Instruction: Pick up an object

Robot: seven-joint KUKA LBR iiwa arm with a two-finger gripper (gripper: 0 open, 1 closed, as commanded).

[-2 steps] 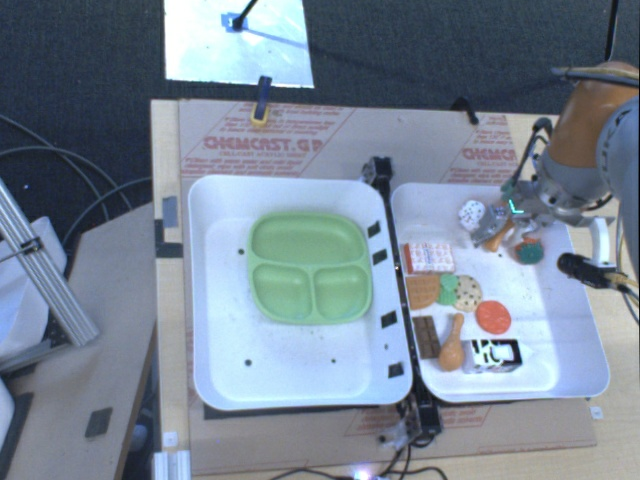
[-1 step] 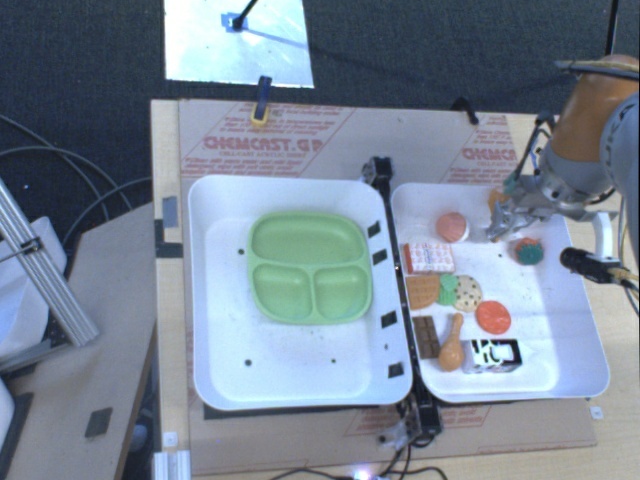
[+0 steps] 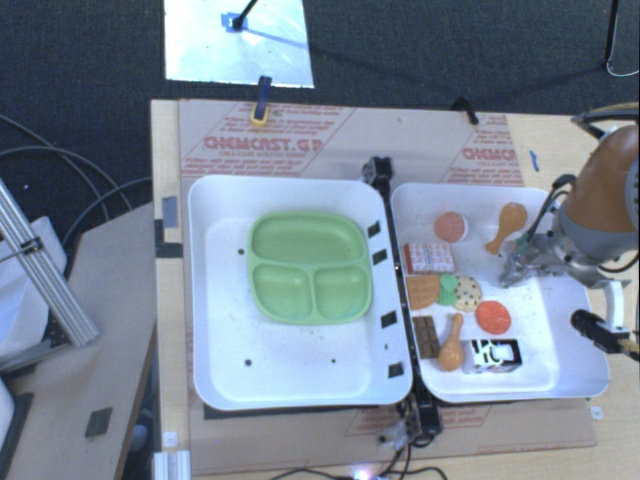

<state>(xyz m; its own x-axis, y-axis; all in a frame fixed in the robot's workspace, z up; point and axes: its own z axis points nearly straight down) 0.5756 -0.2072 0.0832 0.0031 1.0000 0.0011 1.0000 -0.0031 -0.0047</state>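
Black-and-white block (image 3: 495,354) is lying at the right bin's (image 3: 570,373) near edge, beside a drumstick (image 3: 452,342) and a chocolate bar (image 3: 426,335).
Over that bin's right half the claw (image 3: 520,265) is hovering among toy foods, just beside a second drumstick (image 3: 506,225) and above a red disc (image 3: 493,317) (whether it is open or gripping anything, I cannot tell); the left bin (image 3: 215,298) is carrying a green divided tray (image 3: 308,267) on the table (image 3: 330,133).
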